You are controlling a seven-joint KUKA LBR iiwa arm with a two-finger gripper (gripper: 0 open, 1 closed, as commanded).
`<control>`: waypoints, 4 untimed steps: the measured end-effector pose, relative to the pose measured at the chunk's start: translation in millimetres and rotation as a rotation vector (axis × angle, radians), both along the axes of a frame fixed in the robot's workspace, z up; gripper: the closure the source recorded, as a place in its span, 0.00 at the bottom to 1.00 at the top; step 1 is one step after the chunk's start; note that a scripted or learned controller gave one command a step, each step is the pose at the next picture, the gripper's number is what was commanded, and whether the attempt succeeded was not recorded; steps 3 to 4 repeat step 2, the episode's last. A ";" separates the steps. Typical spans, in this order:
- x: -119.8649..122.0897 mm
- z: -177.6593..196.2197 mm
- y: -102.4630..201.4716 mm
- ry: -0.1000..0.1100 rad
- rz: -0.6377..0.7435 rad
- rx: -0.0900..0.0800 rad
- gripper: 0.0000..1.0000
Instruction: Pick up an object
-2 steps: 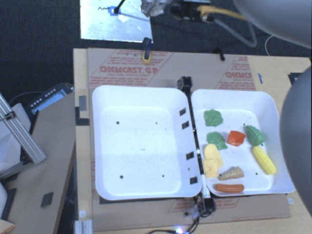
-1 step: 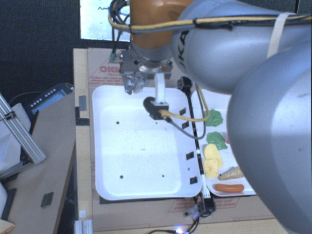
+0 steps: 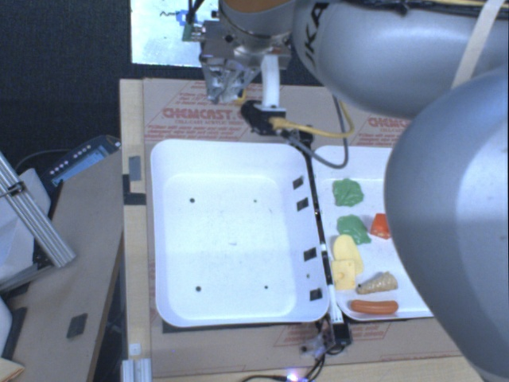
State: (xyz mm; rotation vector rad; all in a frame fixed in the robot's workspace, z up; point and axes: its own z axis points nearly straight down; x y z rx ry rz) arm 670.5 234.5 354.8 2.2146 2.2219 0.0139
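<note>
Two white bins sit side by side on the bench. Left bin lies bare-floored; right bin holds toy foods: two green pieces, an orange piece, yellow cheese, a tan cone and a sausage. The gripper hangs above the left bin's far edge, well apart from them; whether it is open or grasping, I cannot tell.

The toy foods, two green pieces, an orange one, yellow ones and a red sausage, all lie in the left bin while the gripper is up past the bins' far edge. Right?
Not quite. The camera view shows the toy foods in the right bin, not the left bin. The rest holds: the gripper is past the bins' far edge.
</note>
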 end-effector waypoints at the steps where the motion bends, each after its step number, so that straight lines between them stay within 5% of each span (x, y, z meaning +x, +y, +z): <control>1: -2.7 166.8 -0.1 -0.010 0.002 0.004 1.00; 2: -53.8 4.1 -0.4 0.024 -0.001 -0.008 1.00; 4: -53.8 4.1 -0.4 0.024 -0.001 -0.008 1.00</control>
